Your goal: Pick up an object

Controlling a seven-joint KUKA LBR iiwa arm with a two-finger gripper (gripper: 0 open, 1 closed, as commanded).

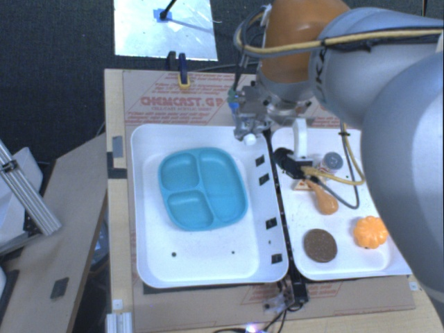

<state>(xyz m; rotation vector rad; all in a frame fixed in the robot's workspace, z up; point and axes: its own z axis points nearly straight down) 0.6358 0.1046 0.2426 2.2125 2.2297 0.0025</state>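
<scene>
1. Arm position. The grey arm (388,82) enters from the right and extends over the far part of the right bin (350,259). Its orange band sits above the wrist.

2. Claw position. The claw (248,132) hangs at the far end of the divide between the two bins, over the far right corner of the left bin (208,259).

3. Claw state. Whether the claw is open or closed cannot be told (the wrist hardware hides its tip). No object is visible in its hold.

4. Left bin contents. One blue divided plate (203,188) lies flat near the middle of the bin, to the near left of the claw and apart from it.

5. Right bin contents.
- A small grey round piece (334,160) lies toward the far side.
- An orange-brown elongated object (324,200) lies near the middle, tilted.
- A brown disc (320,245) lies flat at the near side, just near of the elongated object.
- An orange pumpkin-shaped object (370,232) lies to the right of the disc, apart from it.

6. Support. Both bins rest side by side on the surface (116,220), touching along their shared edge.
</scene>
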